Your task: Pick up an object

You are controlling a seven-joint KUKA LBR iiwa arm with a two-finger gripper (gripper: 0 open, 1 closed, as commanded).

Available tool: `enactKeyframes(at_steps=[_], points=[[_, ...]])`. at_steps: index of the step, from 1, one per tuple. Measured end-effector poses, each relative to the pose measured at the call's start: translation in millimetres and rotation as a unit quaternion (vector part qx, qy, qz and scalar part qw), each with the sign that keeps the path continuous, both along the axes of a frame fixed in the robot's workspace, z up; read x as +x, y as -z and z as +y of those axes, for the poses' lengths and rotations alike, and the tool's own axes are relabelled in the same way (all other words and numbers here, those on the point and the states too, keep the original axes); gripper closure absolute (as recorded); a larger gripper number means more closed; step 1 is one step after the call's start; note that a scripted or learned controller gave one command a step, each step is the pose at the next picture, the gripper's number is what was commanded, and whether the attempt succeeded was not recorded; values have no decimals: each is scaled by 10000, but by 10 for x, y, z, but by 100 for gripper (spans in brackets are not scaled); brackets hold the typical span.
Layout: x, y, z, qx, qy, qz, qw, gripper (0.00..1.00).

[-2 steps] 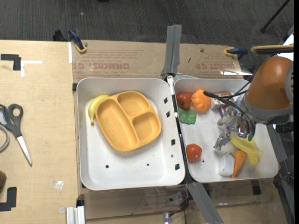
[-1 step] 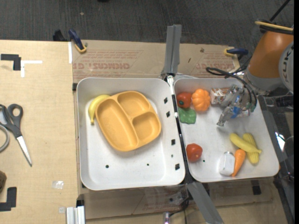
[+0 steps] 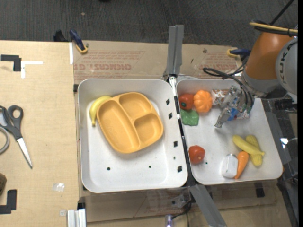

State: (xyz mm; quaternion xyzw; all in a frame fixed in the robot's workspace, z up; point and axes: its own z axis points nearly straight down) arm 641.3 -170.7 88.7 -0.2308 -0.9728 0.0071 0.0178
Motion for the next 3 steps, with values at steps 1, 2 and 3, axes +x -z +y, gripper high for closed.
enactKeyframes(at_steps=[1, 2, 3], points=[[-84, -4, 366, -22, 795, -78, 9968, 0], [-1041, -35, 34, 2, 1126, -194, 9934, 0], [-1611, -46, 24, 8, 1202, -226, 9925, 0]])
